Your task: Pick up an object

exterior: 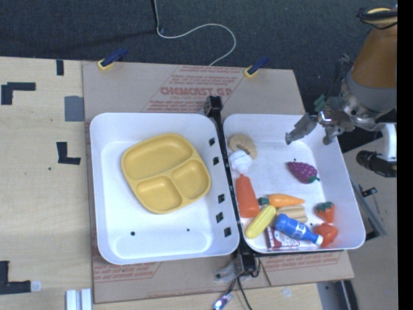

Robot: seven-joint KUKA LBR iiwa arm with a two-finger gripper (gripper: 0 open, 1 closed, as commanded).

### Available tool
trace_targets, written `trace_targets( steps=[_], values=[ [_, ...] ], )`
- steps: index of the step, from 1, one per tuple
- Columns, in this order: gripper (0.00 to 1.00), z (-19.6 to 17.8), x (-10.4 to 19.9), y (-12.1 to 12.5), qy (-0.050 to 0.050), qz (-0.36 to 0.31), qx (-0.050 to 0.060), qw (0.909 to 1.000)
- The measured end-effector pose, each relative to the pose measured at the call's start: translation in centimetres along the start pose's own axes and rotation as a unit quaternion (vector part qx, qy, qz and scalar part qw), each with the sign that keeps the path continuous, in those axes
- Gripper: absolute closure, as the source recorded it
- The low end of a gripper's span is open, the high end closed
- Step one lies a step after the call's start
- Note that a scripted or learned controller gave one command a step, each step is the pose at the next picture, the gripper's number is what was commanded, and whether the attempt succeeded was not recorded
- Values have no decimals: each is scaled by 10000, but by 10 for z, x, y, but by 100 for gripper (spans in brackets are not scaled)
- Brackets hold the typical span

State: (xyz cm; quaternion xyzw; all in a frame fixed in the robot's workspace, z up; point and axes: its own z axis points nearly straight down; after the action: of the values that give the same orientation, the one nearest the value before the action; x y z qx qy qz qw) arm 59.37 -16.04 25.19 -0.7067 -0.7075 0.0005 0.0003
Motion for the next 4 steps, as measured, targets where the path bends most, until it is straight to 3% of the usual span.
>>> trace_targets(
  steps=[1,2,3,4],
  values=[
    [0,47,100,-70,26,-33,54,10000],
    [0,70,180,-85,18,-39,29,10000],
    [100,59,175,-84,6,-6,25,10000],
    [100,-116,159,-101,6,-2,-86,10000]
  ],
)
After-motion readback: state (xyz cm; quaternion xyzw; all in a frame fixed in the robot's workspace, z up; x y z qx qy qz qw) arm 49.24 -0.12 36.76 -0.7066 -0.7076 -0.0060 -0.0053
